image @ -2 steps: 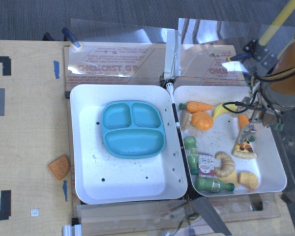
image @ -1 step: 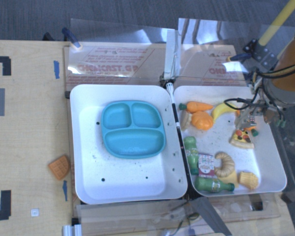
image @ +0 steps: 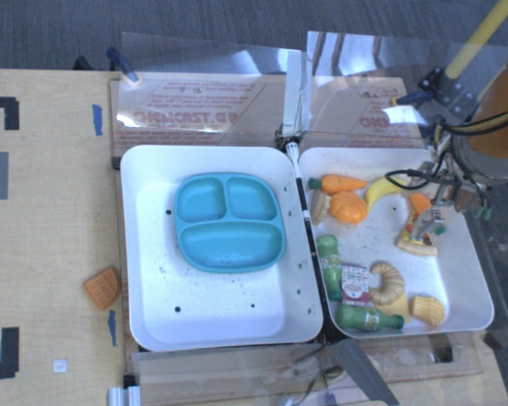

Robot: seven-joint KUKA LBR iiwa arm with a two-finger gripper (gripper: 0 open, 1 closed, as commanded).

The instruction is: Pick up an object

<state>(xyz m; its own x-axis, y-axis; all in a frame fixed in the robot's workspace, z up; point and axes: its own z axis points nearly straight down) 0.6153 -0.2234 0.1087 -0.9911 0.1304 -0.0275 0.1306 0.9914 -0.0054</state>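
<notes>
Gripper (image: 425, 223) is down in the right bin (image: 474, 265), near its right wall, right over a small pale wedge (image: 415, 244) with an orange bit (image: 420, 201) just above it. Can't tell finger state, too cluttered with cables. Nothing visibly held.

Rest of right bin: banana (image: 379, 191) just left of gripper, carrot (image: 343, 183) and orange (image: 349, 209) at top left, green bottle (image: 328, 256) along left wall, second bottle (image: 368, 318) along the near edge, croissant (image: 388, 282) mid-bin, yellow piece (image: 429, 309) at near right.

Left bin (image: 144, 252) holds a blue divided plate (image: 229, 223). Waffle piece (image: 102, 288) on the bench, left of the bins.
</notes>
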